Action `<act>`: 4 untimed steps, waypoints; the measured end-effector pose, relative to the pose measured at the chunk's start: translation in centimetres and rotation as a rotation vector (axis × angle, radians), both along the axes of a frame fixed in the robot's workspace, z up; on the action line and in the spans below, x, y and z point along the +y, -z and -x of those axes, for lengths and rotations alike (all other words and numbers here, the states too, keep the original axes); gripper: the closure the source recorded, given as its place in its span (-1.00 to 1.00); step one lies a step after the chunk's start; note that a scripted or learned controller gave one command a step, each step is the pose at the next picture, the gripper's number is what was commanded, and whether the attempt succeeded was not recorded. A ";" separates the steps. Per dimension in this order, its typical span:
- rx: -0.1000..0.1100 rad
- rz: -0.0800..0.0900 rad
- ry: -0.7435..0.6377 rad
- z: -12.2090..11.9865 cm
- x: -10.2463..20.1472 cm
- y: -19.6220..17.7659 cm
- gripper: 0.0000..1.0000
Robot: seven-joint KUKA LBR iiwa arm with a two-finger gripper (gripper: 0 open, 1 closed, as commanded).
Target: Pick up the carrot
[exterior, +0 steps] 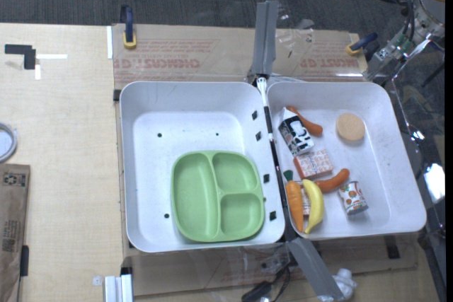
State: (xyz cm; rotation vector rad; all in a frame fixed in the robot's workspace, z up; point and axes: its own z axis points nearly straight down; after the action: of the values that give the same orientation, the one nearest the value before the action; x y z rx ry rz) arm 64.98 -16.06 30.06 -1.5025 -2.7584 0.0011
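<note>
Gripper (pixel 400 46) closure: we cannot tell | carrot (pixel 293 207): likely light, rigid, smooth toy, touching banana (pixel 314 204) | grasp across its thicker upper end.

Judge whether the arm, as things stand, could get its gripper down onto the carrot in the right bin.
Probably yes: the carrot lies uncovered from above by the right bin's left wall. The banana pressed against it and that wall leave little room for fingers.
</note>
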 end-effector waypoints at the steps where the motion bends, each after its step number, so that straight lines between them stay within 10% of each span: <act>1: -0.003 0.002 0.053 2.0 -4.4 -4.8 1.00; 2: -0.003 0.002 0.052 2.0 -4.4 -4.8 -1.00; 3: -0.002 0.001 -0.160 2.9 -5.8 -4.8 -1.00; 4: -0.001 0.000 0.017 -0.2 -1.8 8.1 -1.00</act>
State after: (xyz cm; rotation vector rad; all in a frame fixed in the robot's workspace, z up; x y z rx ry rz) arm 65.21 -17.82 21.95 -1.5259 -2.7472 0.0004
